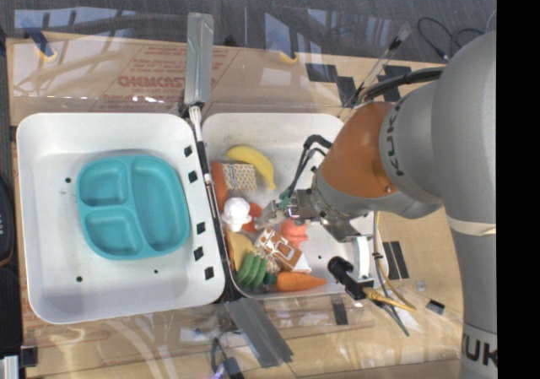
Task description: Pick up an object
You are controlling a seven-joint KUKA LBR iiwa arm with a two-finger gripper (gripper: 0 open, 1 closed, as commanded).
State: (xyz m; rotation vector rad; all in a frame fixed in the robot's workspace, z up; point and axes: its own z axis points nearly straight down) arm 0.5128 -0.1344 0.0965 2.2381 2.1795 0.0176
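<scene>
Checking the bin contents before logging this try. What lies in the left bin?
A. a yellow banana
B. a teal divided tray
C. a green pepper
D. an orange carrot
B: the teal divided tray lies alone in the left bin, while the banana and carrot sit in the right bin.

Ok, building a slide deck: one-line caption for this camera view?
Grey KUKA arm's gripper lowered among toy foods in the right white bin; teal divided plate in the left white bin.

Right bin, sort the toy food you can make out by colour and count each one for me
Counting what shows clearly in the right bin; the arm hides some of the pile.
Yellow: 1, the banana
Orange: 2, the carrot and the long piece at the bin's left wall
Green: 1, the green piece
White: 1, the white ball
Total: 5
</scene>
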